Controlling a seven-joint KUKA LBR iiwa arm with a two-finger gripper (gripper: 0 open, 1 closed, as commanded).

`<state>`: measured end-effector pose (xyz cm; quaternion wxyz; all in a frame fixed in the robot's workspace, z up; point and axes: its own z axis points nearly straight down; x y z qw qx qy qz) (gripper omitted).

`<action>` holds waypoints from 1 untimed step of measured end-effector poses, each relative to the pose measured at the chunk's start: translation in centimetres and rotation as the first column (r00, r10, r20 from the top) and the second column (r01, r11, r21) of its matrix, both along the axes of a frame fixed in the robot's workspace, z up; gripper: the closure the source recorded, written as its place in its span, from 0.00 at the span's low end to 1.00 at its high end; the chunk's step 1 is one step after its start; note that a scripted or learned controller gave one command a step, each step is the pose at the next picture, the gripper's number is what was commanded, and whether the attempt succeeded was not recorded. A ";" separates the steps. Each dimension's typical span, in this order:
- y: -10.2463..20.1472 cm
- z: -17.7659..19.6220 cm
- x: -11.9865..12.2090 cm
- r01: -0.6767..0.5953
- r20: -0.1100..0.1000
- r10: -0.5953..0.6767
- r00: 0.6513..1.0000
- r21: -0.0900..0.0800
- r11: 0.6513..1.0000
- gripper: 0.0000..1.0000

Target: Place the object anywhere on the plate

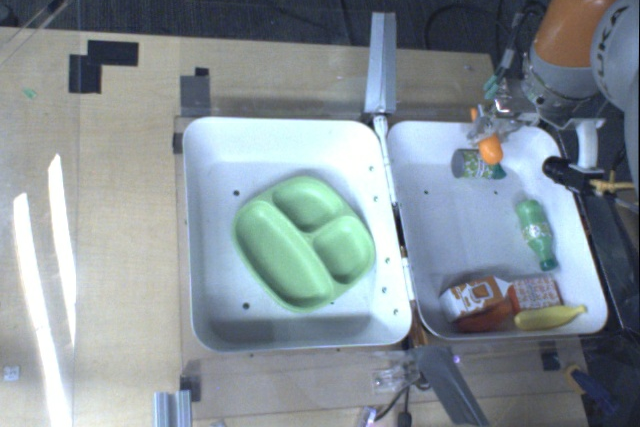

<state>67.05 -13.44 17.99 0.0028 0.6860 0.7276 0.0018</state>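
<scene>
Arm reaches from the right; gripper (490,120) seemingly pinches a small orange object (490,151).

Two white bins (200,245) sit on a pale wood-grain bench (90,235), and the left one holds a light green plate (300,240) divided into three compartments. In the right bin (440,215), starting at the corner farthest from the plate, lie a small orange ball (490,151) touching a grey-green can (470,164), a green bottle (535,231), a yellow banana (549,317), a reddish speckled packet (537,293) and an orange-and-white carton (478,296) atop something red. The arm (585,15) is grey with an orange band, and black L-shaped tape (98,62) marks the bench beyond the plate's bin.
</scene>
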 end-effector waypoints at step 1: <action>4.3 2.1 -7.2 0.160 -0.001 -0.160 0.987 0.003 0.987 1.00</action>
